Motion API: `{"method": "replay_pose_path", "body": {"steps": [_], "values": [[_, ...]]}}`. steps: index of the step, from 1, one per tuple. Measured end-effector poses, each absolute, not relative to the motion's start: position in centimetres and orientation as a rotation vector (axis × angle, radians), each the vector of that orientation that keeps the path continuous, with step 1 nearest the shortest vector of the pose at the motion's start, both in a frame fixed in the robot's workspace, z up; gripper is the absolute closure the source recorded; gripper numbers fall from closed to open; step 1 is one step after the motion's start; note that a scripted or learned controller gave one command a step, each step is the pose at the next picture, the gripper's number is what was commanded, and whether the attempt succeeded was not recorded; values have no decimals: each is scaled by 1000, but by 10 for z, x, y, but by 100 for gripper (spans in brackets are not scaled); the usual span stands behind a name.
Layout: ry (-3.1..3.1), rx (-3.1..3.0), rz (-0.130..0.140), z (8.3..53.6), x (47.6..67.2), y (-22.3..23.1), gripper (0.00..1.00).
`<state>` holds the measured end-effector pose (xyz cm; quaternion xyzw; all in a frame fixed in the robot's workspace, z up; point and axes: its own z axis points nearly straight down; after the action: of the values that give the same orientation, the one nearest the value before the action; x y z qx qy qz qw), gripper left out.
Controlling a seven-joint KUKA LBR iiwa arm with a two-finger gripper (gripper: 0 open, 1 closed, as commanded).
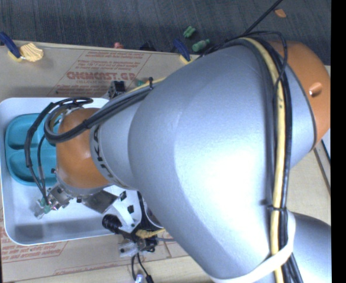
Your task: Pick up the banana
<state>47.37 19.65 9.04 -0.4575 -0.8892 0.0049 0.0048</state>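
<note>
My grey arm with its orange wrist band (78, 152) is reaching over the left shallow white bin (5, 158), beside a blue plastic object (19, 149). I cannot tell my gripper's state, nor where the banana is lying.

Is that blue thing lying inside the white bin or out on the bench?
Inside. The blue thing lies within the white bin's rim, at its left end, partly hidden by the arm and black cables.

The grey arm (220, 158) reaches in from the right, bulking across the view; its orange wrist band (78, 152) points down-left, with cables (43, 128) looped alongside.
</note>
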Motion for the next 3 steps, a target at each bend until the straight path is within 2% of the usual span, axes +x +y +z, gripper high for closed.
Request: {"method": "replay_pose_path", "body": {"steps": [1,3], "values": [[-2782,-1406,10,101,470,205,100],[-2783,-1395,16,120,469,206,100]]}}
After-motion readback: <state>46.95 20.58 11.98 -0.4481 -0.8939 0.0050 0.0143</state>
